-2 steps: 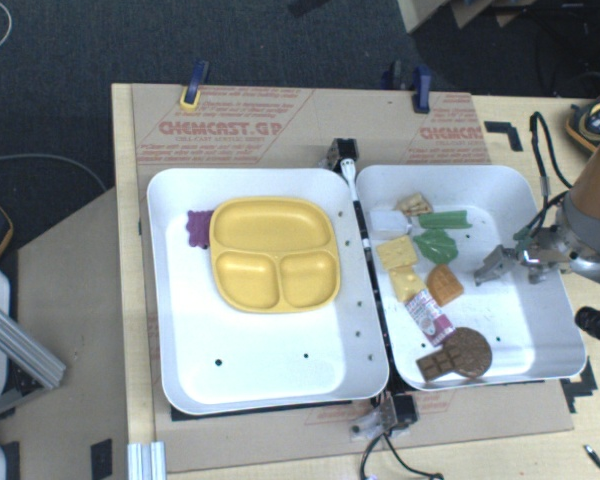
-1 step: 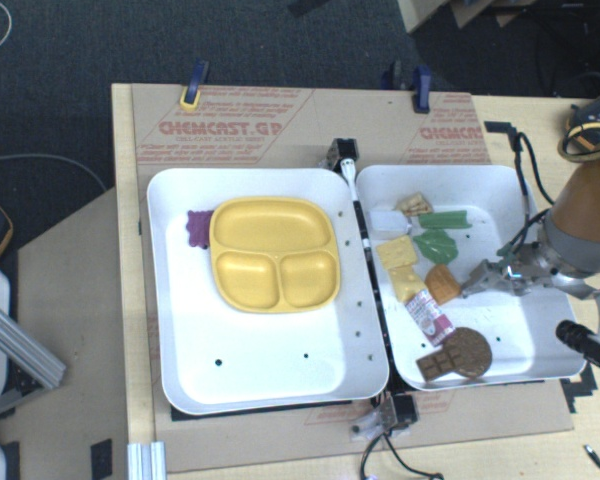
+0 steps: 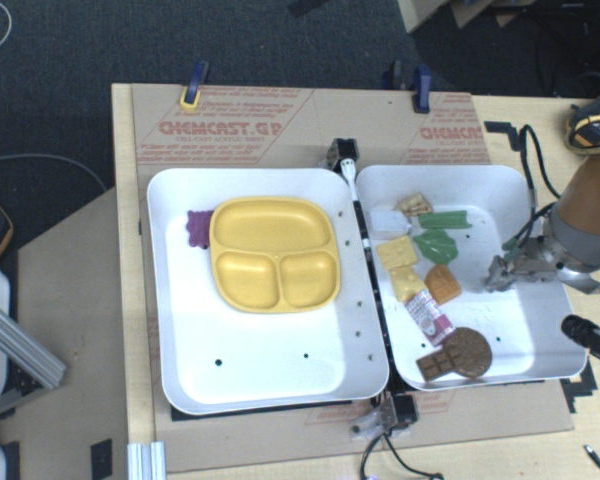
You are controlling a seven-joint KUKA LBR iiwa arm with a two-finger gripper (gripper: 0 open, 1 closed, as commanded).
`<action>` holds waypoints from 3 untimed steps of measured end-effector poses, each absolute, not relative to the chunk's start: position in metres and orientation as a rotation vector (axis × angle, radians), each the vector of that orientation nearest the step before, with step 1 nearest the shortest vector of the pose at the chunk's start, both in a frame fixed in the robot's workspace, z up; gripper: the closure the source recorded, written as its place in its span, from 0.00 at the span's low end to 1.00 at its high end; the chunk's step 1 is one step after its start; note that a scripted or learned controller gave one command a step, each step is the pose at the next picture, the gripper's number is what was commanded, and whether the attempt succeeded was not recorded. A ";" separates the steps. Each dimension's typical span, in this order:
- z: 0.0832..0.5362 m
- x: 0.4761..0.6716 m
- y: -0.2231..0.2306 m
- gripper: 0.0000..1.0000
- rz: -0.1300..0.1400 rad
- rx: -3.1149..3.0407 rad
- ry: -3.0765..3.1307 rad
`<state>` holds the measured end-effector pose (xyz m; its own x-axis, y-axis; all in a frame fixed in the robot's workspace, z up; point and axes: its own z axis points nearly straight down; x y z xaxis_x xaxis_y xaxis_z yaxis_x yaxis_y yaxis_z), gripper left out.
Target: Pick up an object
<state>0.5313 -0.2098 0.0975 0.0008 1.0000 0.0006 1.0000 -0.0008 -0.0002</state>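
Note:
The right bin (image 3: 510, 193) holds several small food items: a tan cracker (image 3: 414, 205), two green pieces (image 3: 440, 221), two yellow blocks (image 3: 397, 254), an orange chunk (image 3: 442, 286), a pink wrapped candy (image 3: 428, 317) and a round brown cookie (image 3: 469, 351). My gripper (image 3: 502, 271) hangs low over that bin's right half, to the right of the orange chunk and apart from it. Nothing shows held in it.
In the left bin (image 3: 250, 368) lies a yellow divided plate (image 3: 275, 253) with a purple piece (image 3: 198, 227) at its left edge. A black divider strip (image 3: 360, 238) runs between the bins. Cables (image 3: 528, 153) trail beside the right bin's far corner.

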 end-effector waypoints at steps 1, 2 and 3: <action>0.155 0.530 -0.208 1.00 0.001 -2.221 -2.223; 0.212 0.526 -0.207 1.00 0.000 -2.221 -2.224; 0.224 0.527 -0.207 1.00 -0.002 -2.223 -2.226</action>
